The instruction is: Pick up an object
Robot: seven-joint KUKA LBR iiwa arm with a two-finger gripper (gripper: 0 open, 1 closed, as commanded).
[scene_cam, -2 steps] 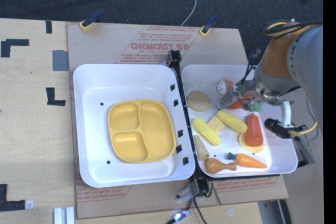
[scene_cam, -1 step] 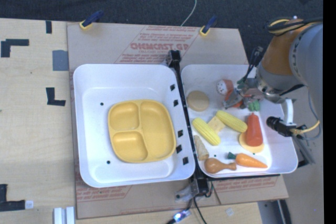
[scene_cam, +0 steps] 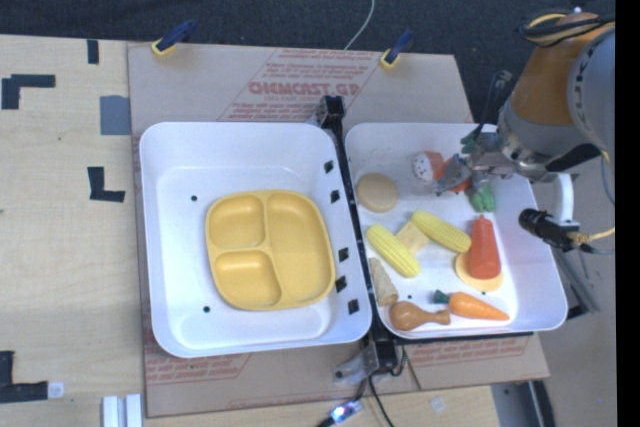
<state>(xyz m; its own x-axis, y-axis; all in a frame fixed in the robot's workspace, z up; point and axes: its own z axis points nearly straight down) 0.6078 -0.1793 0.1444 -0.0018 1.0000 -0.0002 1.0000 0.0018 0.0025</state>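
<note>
- Two white bins: left bin (scene_cam: 170, 165) with one yellow divided plate (scene_cam: 268, 248).
- Right bin (scene_cam: 540, 300): two corn cobs (scene_cam: 392, 250), one carrot (scene_cam: 472, 306), one drumstick (scene_cam: 418, 317).
- Gripper (scene_cam: 462, 171) above right bin's far side; finger state impossible to tell.

We saw the grey arm (scene_cam: 590, 95) reaching in from the right, its orange band (scene_cam: 545, 85) sitting just above the wrist and angled down toward the left. The wrist hung low, and the gripper (scene_cam: 458, 173) pointed left and slightly downward. Its fingers were too small and cluttered in the view for us to judge their spread.
</note>
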